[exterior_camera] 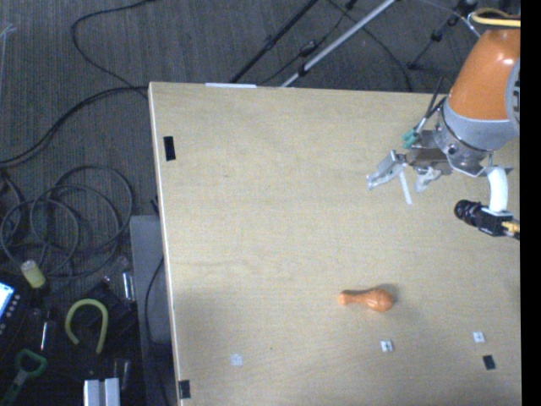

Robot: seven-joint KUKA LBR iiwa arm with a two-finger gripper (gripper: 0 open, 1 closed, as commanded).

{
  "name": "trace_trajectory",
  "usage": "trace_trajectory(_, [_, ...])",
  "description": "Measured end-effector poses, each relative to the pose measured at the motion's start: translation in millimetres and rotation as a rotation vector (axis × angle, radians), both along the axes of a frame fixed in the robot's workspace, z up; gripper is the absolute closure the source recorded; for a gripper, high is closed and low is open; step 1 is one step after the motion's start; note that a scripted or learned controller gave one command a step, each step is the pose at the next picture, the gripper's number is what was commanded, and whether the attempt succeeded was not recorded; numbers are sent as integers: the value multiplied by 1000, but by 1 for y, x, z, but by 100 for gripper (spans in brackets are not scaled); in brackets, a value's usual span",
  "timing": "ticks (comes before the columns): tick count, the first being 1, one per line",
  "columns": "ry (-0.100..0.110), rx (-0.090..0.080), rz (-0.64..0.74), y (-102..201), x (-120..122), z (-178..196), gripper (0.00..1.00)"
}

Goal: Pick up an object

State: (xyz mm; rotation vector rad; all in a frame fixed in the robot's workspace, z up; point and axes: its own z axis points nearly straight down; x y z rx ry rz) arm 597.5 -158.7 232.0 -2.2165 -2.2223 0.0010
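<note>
Light tan wooden-looking bench top [279,218] taken as landmark; fills middle and right of camera view, left edge running down from upper corner near a small black rectangular marker [169,148].

Small orange pear-shaped object with narrow neck [368,299] lying flat on bench top, lower-middle right, neck pointing toward bench's left edge, fat end to the right. Nothing touching it. Casts faint shadow on the surface.

Grey arm with orange band [488,83] coming in over bench's upper right part. Silver two-finger gripper [396,179] hanging over bench top, upper right, well apart from the orange object and farther up the surface. Fingers spread apart, pale tips splayed, nothing between them. Teal bit visible at gripper base. Black cylindrical fitting [475,213] with white tube just below wrist, near bench's right side.

Small white square tags [387,345] on bench top just below the orange object; another near lower right, plus a tiny dark mark beside it.

Off bench's left edge, on dark carpet: coiled black cables [63,218], green U-shaped tool [86,321]. Above bench's far edge: metal tripod legs [355,24] on carpet.
</note>
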Motion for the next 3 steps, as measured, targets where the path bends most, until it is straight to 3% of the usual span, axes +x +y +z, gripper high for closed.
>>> trace_trajectory(1, [-1,-3,243,3,46,-42,0])
trace_trajectory(2, [-1,-4,306,-22,70,-139,0])
trace_trajectory(3, [-3,-1,581,23,71,-148,0])
